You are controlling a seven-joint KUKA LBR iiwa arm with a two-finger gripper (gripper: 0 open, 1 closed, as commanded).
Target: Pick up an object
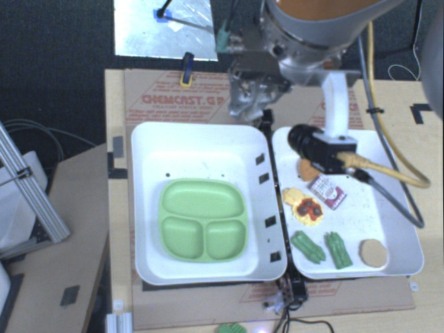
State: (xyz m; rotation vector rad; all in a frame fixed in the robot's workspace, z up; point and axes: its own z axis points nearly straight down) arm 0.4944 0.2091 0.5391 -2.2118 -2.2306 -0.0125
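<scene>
While the arm's bulk cuts off at top, tool (255, 106) hangs over the bins' far edge, finger state unreadable. Left bin (146, 144) holds green divided tray (204, 219); right bin (409, 252) holds small food toys (309, 210).

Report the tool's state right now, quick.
Tool: cannot be told; it sits above the far rim between the two bins, with nothing visibly in its grasp.
</scene>
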